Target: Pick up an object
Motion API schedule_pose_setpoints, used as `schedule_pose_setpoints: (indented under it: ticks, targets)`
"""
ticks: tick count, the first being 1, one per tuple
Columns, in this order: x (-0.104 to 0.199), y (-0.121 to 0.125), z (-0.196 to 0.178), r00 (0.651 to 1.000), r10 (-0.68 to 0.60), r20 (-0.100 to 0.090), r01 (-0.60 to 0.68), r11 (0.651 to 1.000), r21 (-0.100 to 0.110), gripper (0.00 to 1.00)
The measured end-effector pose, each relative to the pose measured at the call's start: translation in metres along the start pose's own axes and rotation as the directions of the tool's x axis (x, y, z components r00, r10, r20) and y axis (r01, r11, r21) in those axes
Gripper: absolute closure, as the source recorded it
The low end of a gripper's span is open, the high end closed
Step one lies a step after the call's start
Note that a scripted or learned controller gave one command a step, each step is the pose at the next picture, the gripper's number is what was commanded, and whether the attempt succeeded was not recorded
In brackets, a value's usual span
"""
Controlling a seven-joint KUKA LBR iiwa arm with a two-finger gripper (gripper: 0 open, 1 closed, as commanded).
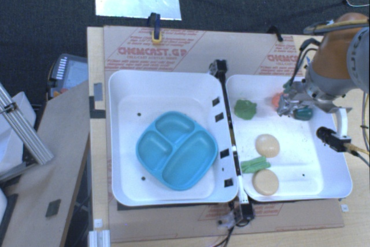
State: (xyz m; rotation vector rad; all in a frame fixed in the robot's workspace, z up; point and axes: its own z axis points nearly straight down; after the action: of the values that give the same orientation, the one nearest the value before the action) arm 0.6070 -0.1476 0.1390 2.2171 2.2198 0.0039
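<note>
Tool [289, 106] hangs low at the right bin's [341, 179] one o'clock corner, arm [338, 61] reaching in from three o'clock; its grip cannot be told. Touching it: one orange piece [277, 100] at nine o'clock, one teal piece [303, 113] at four. Elsewhere: two green pieces [245, 109], two cream rounds [267, 146]. One blue plate [176, 149] sits in the left bin [124, 95].

Objects lying in the two white bins

Left bin [124, 142]: blue divided plate [176, 149], centre. Right bin [332, 179]: green lump [245, 109] at far-left corner, two beige rounds [267, 145] [265, 181], green stick [255, 165] between them.
</note>
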Motion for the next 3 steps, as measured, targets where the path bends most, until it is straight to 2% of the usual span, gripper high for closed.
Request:
schedule_pose_setpoints:
  ticks: [3]
  targets:
    - [0.008, 0.018, -0.157, 1.000, -0.004, 0.000, 0.004, 1.000, -0.003, 1.00]
